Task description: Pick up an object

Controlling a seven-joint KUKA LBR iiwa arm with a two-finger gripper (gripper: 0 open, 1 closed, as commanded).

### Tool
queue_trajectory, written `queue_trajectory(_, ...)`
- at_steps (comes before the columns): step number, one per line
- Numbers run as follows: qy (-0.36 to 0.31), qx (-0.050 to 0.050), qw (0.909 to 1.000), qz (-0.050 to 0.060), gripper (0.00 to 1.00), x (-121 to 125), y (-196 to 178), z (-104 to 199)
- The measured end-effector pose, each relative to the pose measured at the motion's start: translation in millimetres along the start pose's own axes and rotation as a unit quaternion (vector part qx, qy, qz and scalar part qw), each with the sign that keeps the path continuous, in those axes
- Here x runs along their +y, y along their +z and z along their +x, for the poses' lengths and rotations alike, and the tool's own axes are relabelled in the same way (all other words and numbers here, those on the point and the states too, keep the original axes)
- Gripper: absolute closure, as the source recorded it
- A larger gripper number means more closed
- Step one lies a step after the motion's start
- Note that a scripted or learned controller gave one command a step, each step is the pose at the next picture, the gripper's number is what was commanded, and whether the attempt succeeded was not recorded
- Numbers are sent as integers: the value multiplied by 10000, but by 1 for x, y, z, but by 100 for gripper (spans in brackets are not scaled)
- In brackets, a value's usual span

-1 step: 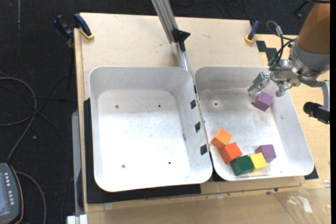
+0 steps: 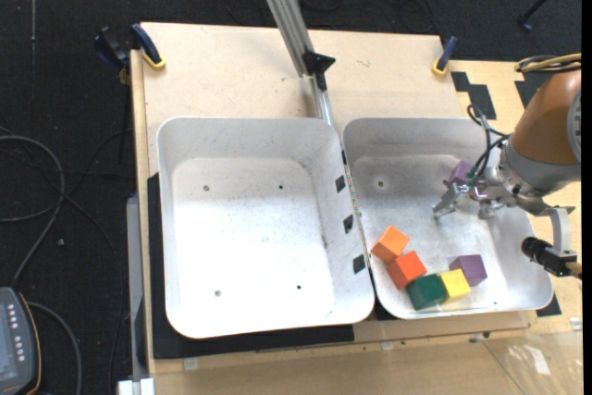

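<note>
My gripper [image 2: 465,202] hangs over the right bin [image 2: 407,143], near its right wall, with the grey arm and its orange band coming in from the right. Its fingers [image 2: 445,205] are spread open with nothing between them. A purple block [image 2: 461,171] shows just beyond the gripper, partly hidden by it. In the bin's near part sits a cluster of blocks: orange [image 2: 391,242], red-orange [image 2: 407,267], green [image 2: 426,291], yellow [image 2: 454,283] and another purple block [image 2: 473,268].
The left bin [image 2: 176,199] stands beside the right one, the two sharing a raised middle rim. A slanted metal rod [image 2: 282,5] reaches from the top down to the bins' far edge. Clamps sit at the bench's far corners.
</note>
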State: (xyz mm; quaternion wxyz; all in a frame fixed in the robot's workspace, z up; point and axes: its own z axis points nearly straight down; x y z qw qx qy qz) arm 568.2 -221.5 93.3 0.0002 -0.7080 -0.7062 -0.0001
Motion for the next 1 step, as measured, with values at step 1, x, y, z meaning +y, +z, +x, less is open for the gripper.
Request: queue_trajectory(1, -38, -19, 10000, -41, 0, 76, -3, -2)
